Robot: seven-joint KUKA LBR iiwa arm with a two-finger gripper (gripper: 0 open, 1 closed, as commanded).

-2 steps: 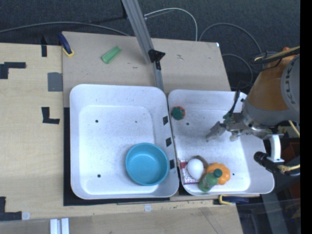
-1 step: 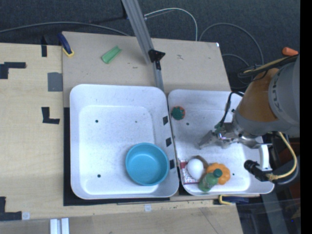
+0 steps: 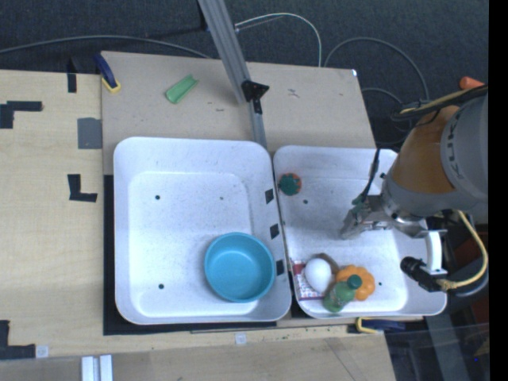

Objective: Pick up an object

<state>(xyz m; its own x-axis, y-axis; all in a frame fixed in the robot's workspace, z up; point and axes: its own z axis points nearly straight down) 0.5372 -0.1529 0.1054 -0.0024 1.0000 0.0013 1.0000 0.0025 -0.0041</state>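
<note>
Reaching: arm (image 3: 444,161) enters from right edge, grey body with orange band, bent down over right bin
Wrist: angled down and leftward, ends over middle of right bin's floor
Gripper (image 3: 353,225): low over bare white floor of right bin, tips pointing down-left, close to or touching floor, cannot tell which
Fingers: state unclear from this angle, dark tips blur together; nothing visible between them
Right bin (image 3: 333,169): white, shallow, sits touching left bin along shared edge
Small ball (image 3: 290,184): teal-green with reddish patch, near upper-left corner of right bin, well apart from gripper
White egg-shaped object (image 3: 318,274): lower-left of right bin, below gripper, apart from it
Orange object (image 3: 359,282): just beside white one on its right, near front wall
Green object (image 3: 340,295): touching orange one, at front wall; exact shape hard to tell
Left bin (image 3: 151,173): white, shallow
Blue bowl (image 3: 239,266): upright, open side up, lower-right corner of left bin
Green block (image 3: 181,89): lying on bench behind left bin
Grey pole (image 3: 228,42): slants across bench toward gap between bins
Cables (image 3: 302,30): looping on dark floor behind bench
</note>
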